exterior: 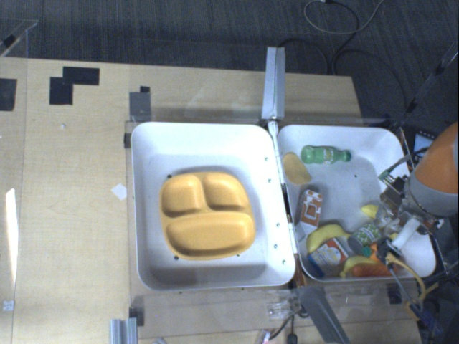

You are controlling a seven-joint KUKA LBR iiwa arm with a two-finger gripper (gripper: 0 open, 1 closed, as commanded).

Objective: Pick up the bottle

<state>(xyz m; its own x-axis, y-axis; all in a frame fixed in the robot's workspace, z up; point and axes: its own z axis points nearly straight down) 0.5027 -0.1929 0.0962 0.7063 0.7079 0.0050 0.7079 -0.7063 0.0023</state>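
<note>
The bottle [325,154] lies untouched at the back of the right bin [373,133], far from the arm [437,174], so picking it up is not yet done.

The pale wooden bench [72,213] carries two shallow white bins side by side toward its right end, the left bin [143,206] and the right bin [373,136] meeting along a metal divider rail [274,84], with black square markings [72,83] near the bench's far left corner.
</note>
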